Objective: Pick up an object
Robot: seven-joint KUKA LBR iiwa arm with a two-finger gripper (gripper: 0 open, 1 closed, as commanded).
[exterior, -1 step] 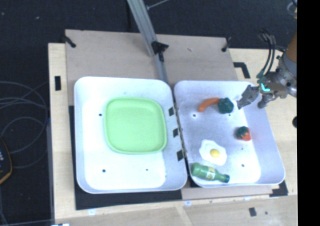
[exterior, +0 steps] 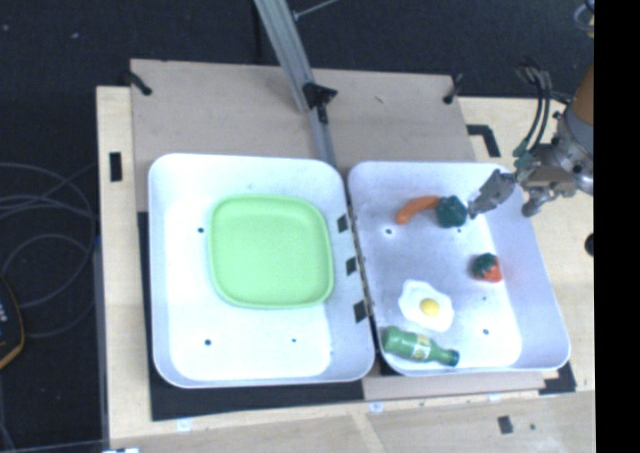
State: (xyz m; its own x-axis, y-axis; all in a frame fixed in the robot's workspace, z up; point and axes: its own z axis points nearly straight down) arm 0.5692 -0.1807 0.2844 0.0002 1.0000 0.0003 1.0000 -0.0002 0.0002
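Observation:
The right bin holds a toy carrot with a dark green top, a small red fruit with a green cap, a fried egg and a green bottle lying on its side by the front wall. My gripper hangs over the bin's far right corner, just right of the carrot's green top. Its two fingers stand apart, open, with nothing between them.
A light green square plate lies in the left bin. A grey slanted pole rises from behind the divider between the bins. Cables hang by the arm's wrist at the right.

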